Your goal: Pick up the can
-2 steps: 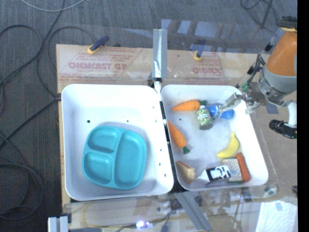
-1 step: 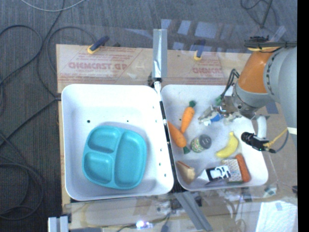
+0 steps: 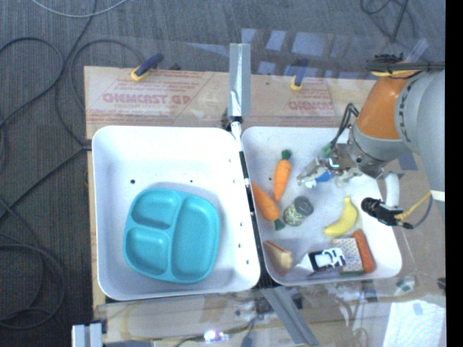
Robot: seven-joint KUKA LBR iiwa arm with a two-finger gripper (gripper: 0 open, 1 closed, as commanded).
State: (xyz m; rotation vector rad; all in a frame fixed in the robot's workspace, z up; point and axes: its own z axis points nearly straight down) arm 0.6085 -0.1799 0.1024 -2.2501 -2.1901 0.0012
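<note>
Reaching in from the right, the grey arm (image 3: 416, 121) with its orange band hangs over the right bin (image 3: 387, 266), while the left bin (image 3: 108, 194) beside it carries a blue divided tray (image 3: 172, 233). At the arm's end the gripper (image 3: 325, 168) sits low over the upper middle of the right bin; how far open it stands I cannot tell, and nothing shows in its hold.

Next in size come the two carrots: one (image 3: 281, 177) upright just left of the gripper, the other (image 3: 265, 202) slanting along the bin's left wall. A banana (image 3: 343, 220) lies to the right, and a small box (image 3: 341, 259) rests near the front wall.

Smallest is the can (image 3: 298, 211), lying near the bin's middle, close to the slanted carrot's lower end and a little below and left of the gripper (apart from it, not touching).

To do the approach well, I judge the gripper should shift down-left until centred over the can, keeping clear of the carrots, then descend straight.
</note>
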